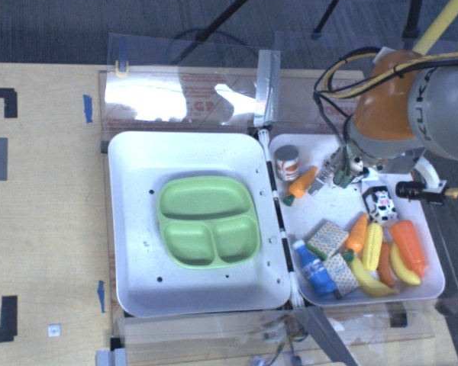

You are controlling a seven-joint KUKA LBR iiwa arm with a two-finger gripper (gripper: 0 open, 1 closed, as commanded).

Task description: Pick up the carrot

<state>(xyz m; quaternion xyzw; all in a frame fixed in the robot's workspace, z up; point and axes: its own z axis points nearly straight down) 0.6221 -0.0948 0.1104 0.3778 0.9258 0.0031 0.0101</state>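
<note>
The carrot (301, 184) is small and orange with a green stem end. It lies slantwise in the right bin (435, 284), near that bin's upper left corner, with the stem pointing down-left. My gripper (332, 176) hangs low over the bin right at the carrot's upper right tip, touching or nearly touching it. The grey wrist with its orange band (385, 105) rises behind it and hides part of the bin's back wall. The carrot rests on the bin floor.
A small can (287, 158) stands just above-left of the carrot. The right bin's lower half holds a blue bottle (313, 269), speckled blocks (327, 239), corn (372, 244), bananas (401, 265) and other orange vegetables (408, 246). A green divided plate (208, 221) lies in the left bin (130, 158).
</note>
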